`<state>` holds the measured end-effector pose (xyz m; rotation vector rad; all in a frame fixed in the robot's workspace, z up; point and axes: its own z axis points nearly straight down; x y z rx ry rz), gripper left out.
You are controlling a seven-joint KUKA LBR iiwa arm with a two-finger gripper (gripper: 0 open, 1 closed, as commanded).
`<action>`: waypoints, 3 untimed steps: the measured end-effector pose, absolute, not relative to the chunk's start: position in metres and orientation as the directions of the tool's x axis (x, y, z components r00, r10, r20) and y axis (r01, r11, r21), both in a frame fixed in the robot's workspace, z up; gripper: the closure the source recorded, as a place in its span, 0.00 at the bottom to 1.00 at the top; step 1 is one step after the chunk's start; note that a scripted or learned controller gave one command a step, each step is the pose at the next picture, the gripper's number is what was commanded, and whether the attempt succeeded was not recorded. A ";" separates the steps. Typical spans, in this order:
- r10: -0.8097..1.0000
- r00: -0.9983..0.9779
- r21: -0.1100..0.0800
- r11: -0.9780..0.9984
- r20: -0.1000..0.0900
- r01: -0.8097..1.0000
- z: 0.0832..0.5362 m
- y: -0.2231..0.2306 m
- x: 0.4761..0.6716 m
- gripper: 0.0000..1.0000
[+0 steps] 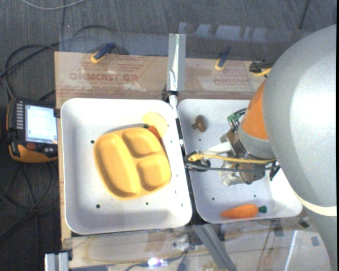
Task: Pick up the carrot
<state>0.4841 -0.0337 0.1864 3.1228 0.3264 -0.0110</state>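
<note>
Carrot [240,211] matt orange; tray [133,161] glossy yellow plastic.

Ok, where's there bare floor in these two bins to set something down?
Left bin: free along the left and front edges around the yellow tray. Right bin: free between the brown piece and the carrot, near the divider. Crowded under the arm and gripper.

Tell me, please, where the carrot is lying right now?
The carrot lies in the right bin, near its front edge, below the arm's tool.
</note>
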 end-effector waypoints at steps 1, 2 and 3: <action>0.412 0.911 0.000 -0.911 -0.008 0.412 0.211 -0.097 0.505 1.00; 0.652 0.758 -0.005 -0.758 -0.006 0.652 0.204 -0.054 0.484 1.00; 0.372 0.928 -0.003 -0.928 -0.010 0.372 0.181 -0.041 0.483 1.00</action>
